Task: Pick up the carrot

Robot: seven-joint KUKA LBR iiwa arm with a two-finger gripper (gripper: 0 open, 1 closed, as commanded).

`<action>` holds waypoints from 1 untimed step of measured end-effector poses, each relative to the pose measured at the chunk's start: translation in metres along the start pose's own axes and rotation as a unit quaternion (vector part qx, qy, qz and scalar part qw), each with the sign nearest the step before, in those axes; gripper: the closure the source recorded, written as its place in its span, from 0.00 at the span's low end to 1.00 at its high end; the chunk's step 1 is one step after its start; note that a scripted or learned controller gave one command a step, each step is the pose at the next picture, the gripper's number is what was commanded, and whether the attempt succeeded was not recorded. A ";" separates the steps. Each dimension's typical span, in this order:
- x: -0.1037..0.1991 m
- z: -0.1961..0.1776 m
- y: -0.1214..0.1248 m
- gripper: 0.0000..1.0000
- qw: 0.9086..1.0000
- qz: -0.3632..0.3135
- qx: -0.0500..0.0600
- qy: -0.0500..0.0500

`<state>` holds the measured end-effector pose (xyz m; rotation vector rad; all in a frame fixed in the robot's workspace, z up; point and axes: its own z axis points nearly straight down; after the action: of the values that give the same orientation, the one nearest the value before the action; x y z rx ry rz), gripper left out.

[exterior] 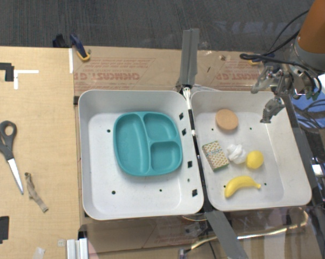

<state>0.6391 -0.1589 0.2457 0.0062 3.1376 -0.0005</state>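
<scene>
Above right bin (292, 161), gripper (270, 109), seemingly empty.

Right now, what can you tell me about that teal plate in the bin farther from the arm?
The teal divided plate is a rounded rectangle that looks like smooth moulded plastic. Raised ridges split it into three compartments: a long one on the view's left and two smaller ones on the right. It lies flat and right way up, turned slightly askew, near the middle of the shallow white bin, resting on the bin's floor and away from its walls.
</scene>
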 end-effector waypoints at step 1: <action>0.092 0.077 0.015 0.00 0.998 0.059 0.000 0.001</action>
<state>0.5475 -0.1439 0.1684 0.1909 3.1332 -0.0004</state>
